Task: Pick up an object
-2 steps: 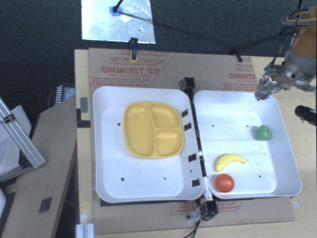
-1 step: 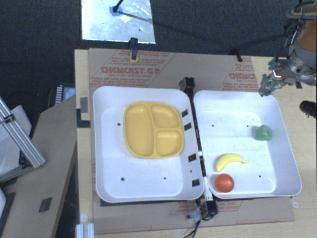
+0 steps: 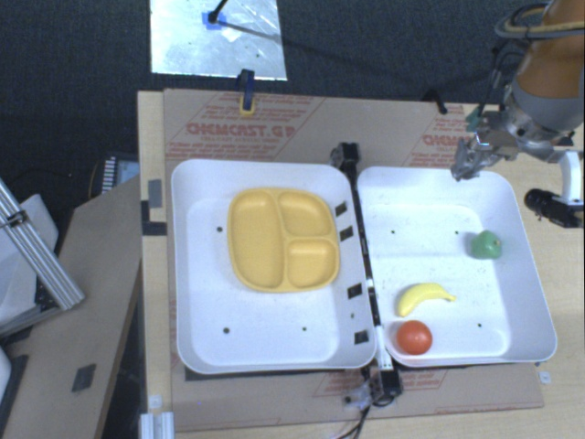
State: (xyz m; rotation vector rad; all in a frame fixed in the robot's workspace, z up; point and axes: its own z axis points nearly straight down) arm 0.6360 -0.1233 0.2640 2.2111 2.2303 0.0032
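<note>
Fruit lies in the right bin [image 3: 430,231], three pieces in all. The green apple [image 3: 486,244] sits by the right bin's right wall, about half way down. The yellow banana [image 3: 423,296] lies nearer the front of the right bin, a bit left of its middle, with its ends curved down. The red round fruit [image 3: 414,337] sits in the front left corner of the right bin, just below the banana and very close to it. The apple is well apart from the other two.

The gripper [image 3: 468,161] hangs over the back edge of the right bin, near its far right corner. It points down. It is too small and blurry here, so I cannot tell if it is wide or narrow. It is well apart from all three fruits. The grey and orange arm [image 3: 547,71] goes up and off to the right, behind the right bin.

The left bin [image 3: 196,273] touches the right bin's left side, with small black clips [image 3: 351,236] along the join. A yellow plate [image 3: 281,239] with three parts lies flat in the left bin. Brown card [image 3: 274,126] with red letters lies under the right bin and sticks out behind it. A shiny grey sheet [image 3: 218,26] lies far behind the right bin, off to the left.
</note>
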